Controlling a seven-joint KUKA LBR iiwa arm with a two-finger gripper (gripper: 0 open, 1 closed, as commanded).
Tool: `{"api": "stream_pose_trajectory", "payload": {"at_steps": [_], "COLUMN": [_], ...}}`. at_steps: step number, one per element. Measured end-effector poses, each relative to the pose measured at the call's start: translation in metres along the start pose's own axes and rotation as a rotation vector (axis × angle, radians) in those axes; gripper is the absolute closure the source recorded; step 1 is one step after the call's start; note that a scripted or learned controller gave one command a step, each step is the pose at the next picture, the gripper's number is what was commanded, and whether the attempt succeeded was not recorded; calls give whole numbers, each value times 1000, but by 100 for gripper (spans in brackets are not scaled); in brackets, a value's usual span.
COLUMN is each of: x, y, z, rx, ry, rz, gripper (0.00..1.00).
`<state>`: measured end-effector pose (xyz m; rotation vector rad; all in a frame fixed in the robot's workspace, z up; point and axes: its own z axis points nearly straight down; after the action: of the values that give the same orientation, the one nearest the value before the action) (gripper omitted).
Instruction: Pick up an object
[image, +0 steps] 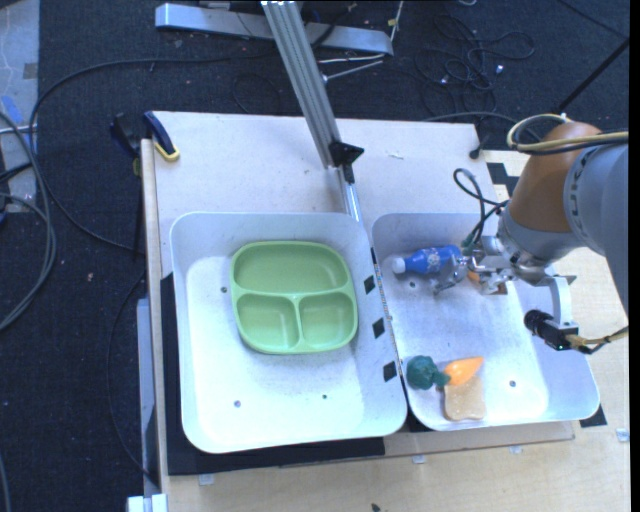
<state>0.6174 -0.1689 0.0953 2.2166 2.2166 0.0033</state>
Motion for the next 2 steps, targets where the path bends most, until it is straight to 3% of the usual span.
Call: {"api": "stream_pose_trajectory", "payload": {"at_steps": [1,2], "x": [1,5], "y": [-2,-4], "z": [-9,-53], "rx": [5,2], "ry": [2,3], "rz": [1,-2], "gripper": [100,100]}}
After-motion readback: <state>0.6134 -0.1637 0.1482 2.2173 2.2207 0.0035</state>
